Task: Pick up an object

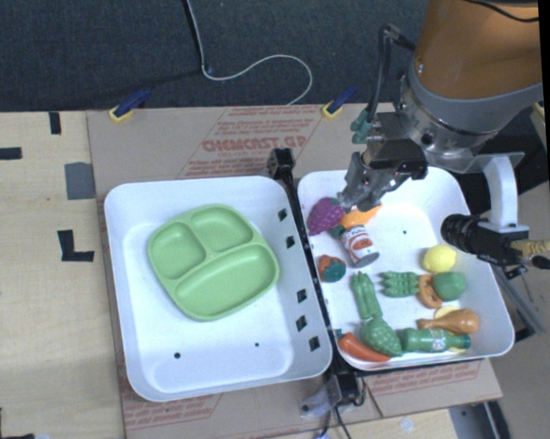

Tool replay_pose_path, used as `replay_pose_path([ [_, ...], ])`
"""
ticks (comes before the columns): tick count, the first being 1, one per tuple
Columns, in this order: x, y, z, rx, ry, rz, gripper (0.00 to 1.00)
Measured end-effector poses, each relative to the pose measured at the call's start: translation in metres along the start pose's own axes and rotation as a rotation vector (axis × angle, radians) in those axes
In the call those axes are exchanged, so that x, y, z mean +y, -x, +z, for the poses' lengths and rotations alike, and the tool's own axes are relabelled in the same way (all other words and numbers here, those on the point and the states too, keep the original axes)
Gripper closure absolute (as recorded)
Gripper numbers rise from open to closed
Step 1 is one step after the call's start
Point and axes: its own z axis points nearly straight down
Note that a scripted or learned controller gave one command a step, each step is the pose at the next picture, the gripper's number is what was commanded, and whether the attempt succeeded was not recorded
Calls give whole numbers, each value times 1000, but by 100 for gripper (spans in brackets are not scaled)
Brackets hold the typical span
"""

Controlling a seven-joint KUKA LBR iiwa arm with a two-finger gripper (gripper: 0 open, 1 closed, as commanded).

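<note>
Hovered over the right bin (pixel 472 211): claw (pixel 360 198), grip impossible to tell, just above a small can (pixel 359 243) tilted top-left to bottom-right.

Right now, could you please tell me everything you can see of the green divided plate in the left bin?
The green divided plate is pale green, matte and plastic-looking, with rounded corners. Raised ridges split it into three compartments: two small ones along the far side and one long one nearer the camera. It lies flat and right side up, turned at a slant, on the floor of the left white bin, toward the far half. Nothing lies in it, and nothing else touches it.
</note>
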Motion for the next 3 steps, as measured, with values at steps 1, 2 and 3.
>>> replay_pose_path([
  [1, 12, 33, 108, -4, -10, 12, 100],
  [2, -6, -13, 29, 1, 9, 2, 100],
  [3, -8, 52, 134, -4, -9, 16, 100],
])
